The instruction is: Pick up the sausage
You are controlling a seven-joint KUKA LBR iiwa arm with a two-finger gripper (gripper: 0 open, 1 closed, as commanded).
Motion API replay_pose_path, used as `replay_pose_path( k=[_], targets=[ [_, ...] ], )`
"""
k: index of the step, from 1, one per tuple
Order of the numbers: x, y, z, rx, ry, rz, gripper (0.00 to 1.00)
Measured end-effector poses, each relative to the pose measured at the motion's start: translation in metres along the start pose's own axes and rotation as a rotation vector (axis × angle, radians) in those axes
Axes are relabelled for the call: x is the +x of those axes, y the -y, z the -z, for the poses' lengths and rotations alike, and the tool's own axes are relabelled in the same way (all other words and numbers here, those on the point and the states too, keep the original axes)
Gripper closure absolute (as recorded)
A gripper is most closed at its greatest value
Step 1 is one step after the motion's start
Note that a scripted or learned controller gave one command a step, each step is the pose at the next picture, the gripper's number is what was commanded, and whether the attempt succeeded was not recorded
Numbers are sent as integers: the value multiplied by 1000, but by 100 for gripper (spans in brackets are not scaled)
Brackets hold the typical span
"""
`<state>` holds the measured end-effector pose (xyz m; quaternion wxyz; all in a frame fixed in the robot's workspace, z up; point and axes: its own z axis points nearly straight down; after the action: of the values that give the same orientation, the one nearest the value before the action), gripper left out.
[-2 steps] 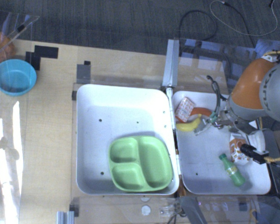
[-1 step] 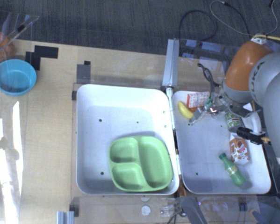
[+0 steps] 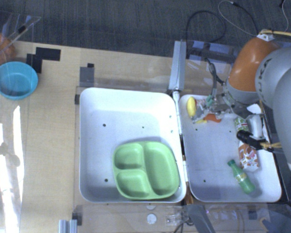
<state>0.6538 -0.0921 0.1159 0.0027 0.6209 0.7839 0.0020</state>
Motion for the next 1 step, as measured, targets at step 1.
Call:
replay_pose_path(
  k=[1],
  targets=[
    [-46, -5, -18, 4, 0, -236, 0]
  ],
)
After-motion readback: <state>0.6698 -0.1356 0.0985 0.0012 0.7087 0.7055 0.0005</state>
